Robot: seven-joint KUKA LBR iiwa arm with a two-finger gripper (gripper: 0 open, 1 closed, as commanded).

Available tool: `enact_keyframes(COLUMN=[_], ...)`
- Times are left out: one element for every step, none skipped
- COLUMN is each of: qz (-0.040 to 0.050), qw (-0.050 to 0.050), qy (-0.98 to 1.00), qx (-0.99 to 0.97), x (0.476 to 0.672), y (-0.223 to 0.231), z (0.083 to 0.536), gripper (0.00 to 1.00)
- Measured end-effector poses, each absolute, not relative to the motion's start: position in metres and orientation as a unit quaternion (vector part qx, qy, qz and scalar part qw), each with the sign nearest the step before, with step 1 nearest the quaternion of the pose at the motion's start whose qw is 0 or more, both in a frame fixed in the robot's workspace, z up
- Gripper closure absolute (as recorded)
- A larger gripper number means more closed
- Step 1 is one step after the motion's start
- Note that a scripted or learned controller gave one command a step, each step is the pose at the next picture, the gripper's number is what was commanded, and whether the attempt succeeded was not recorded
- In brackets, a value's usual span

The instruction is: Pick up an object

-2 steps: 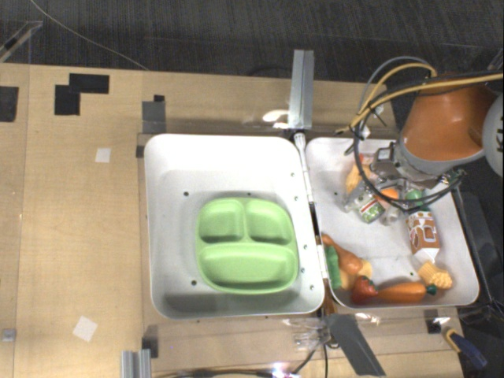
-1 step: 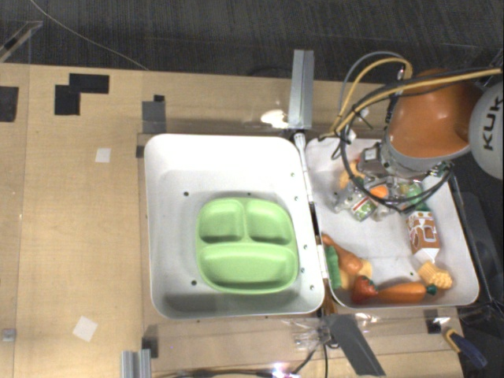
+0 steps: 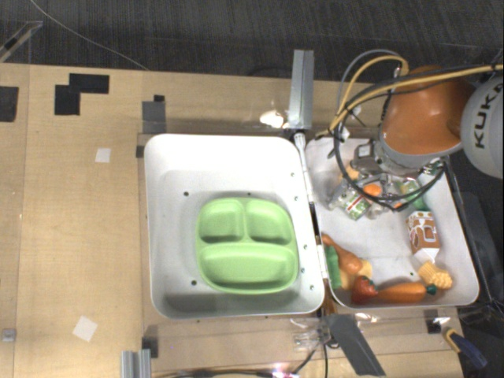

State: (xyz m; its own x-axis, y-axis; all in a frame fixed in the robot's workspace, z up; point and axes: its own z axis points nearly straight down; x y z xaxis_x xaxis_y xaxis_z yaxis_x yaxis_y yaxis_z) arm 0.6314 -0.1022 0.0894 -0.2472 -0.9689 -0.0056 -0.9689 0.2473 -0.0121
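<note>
Two shallow white bins sit side by side on the wooden table (image 3: 71, 235), meeting along a shared middle edge. Left bin (image 3: 169, 211): one green divided tray (image 3: 246, 244), three compartments, lying flat at the bin's centre, well apart from every wall. Right bin (image 3: 465, 266): several small toy items. Along the near edge, an orange carrot-like piece (image 3: 402, 292) lies lengthwise, touching a dark red piece (image 3: 363, 290) at its left end. Near the near-right corner, a yellow corn-like piece (image 3: 435, 276). Just behind that, by the right wall, a white and brown carton (image 3: 423, 231), upright or slightly tilted. By the left wall toward the near-left corner, an orange and green piece (image 3: 343, 262) leaning against the shared edge. Toward the far half of the bin, a small printed packet (image 3: 356, 203) lies just beside the arm's lower end. Arm: grey, with an orange band (image 3: 421, 116) above the wrist, reaching in from the right and standing over the far part of the right bin, cables looping round it. Hand (image 3: 376, 186): low over the far half of the right bin, near the packet, with a small orange item close under it; whether the hand is open, closed or gripping anything cannot be told, as the wrist and cables hide it.
</note>
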Motion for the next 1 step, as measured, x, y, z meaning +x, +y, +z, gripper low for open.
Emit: enact_keyframes(qz=[-0.0031], qw=[0.006], qy=[0.811], qx=[-0.586], x=[0.6349], y=[-0.0872], z=[0.0894], gripper=[0.0])
